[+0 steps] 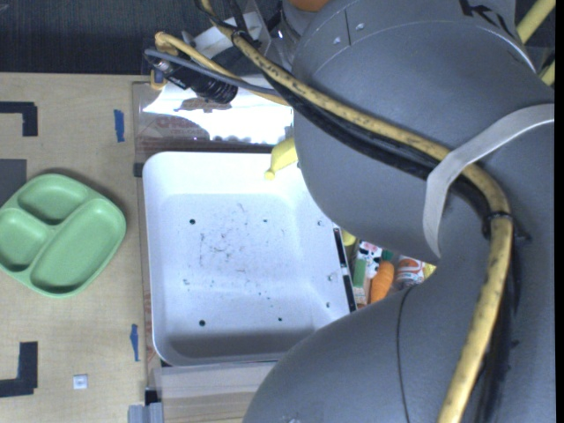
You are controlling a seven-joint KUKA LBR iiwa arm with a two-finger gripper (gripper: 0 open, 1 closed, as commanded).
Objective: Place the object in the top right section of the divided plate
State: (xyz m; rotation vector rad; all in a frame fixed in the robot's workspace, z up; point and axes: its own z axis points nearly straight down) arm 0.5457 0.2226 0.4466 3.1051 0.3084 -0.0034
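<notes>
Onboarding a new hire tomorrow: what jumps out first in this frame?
The grey arm dominates, filling the right half and covering most of the right bin. Next is the green divided plate, sitting on the wooden bench at far left, outside the bins. Then the scuffed white bin at centre, with a yellow object at its top edge beside the arm.

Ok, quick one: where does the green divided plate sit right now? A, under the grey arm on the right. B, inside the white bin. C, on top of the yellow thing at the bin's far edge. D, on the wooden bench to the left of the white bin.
D: the green divided plate rests on the wooden bench, left of the shallow white bin and outside its rim.
</notes>
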